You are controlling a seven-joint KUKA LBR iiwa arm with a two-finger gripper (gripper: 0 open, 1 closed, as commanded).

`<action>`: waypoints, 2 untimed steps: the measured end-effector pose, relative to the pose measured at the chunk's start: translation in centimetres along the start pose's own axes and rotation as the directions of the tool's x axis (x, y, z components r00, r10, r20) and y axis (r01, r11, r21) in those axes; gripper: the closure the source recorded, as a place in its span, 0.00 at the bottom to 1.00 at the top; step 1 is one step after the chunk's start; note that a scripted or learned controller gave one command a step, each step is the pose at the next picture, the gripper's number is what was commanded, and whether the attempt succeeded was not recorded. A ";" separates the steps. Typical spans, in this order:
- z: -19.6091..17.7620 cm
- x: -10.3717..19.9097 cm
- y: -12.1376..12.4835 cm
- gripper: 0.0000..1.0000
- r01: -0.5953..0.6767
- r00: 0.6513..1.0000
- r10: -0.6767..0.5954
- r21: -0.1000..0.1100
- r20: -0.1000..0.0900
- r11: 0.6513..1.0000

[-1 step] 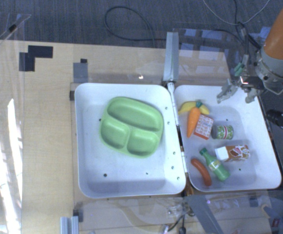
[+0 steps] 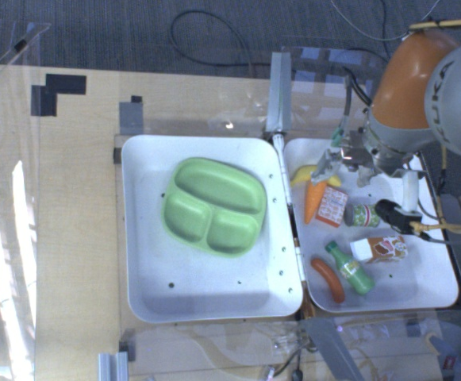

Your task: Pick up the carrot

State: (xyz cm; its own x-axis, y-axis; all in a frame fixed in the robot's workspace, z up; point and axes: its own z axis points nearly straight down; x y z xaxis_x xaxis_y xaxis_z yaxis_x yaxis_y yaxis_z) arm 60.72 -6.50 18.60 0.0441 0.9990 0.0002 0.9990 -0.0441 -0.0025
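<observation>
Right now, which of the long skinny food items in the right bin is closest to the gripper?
The carrot: orange, at the bin's upper left, its top just below the gripper. The hot dog and green bottle lie toward the bin's front edge.

Pincer (image 2: 331, 167) low, arm from right

Two white bins sit side by side on the bench. The left bin (image 2: 147, 284) holds a green divided plate (image 2: 213, 205), at centre frame. The right bin (image 2: 436, 288) holds a jumble: the carrot (image 2: 315, 202) stands near its upper left, just beside a yellow item (image 2: 301, 175) and a red-and-white packet (image 2: 332, 208). Lower down lie a sausage (image 2: 328, 279), a green bottle (image 2: 350, 269), a small carton (image 2: 382, 249) and a green can (image 2: 363, 215). The gripper (image 2: 333, 163) hangs just above the carrot's top, the grey arm (image 2: 428, 94) entering from upper right.
</observation>
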 end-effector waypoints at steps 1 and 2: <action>10.1 -2.4 1.7 0.00 -0.090 0.996 0.090 -0.006 -0.001 0.996; 8.9 -2.4 2.0 1.00 -0.088 0.996 0.088 -0.013 0.000 0.996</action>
State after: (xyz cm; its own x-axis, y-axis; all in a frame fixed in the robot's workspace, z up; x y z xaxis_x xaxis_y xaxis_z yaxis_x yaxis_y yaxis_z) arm 62.59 -8.97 9.67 0.1318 0.9913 0.0004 0.9912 -0.1318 0.0103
